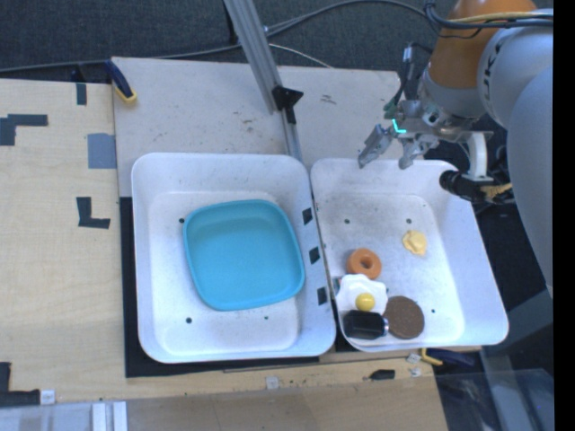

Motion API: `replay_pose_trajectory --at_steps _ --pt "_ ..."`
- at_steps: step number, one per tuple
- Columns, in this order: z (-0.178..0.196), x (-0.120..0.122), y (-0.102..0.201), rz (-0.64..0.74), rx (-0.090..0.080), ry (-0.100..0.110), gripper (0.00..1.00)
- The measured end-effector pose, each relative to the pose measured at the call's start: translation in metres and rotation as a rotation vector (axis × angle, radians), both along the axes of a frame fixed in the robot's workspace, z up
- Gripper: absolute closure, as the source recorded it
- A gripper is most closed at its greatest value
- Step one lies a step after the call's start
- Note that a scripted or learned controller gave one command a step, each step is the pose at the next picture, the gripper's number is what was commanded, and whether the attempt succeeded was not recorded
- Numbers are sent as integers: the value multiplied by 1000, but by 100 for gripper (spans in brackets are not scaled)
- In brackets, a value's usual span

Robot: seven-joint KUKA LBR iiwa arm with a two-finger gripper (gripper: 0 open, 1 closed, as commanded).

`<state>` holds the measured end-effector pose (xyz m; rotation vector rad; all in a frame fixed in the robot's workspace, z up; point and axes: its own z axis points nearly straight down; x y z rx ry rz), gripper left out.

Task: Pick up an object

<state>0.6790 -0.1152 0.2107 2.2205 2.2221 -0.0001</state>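
Observation:
My gripper [388,154] hangs above the far rim of the right bin [467,241], its two fingers spread open with nothing between them. Well below it in that bin lie an orange doughnut [364,262], a small yellow piece [414,241], a fried egg [362,294], a brown round cookie [404,317] and a black object [364,325]. All of these sit apart from the gripper, toward the bin's near side.
The left bin [153,241] holds a blue square plate [243,253]. A grey metal pole [260,52] slants across the bench behind the bins. A yellow-handled clamp [121,83] sits at the bench's far left corner.

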Motion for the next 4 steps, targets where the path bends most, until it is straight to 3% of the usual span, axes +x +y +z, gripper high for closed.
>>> replay_pose_trajectory --at_steps 1,3,4 --pt "0 0 0 0 0 0 0" --pt "-97 -9 17 0 1 5 0" --pt "-123 -9 17 0 0 1 0"
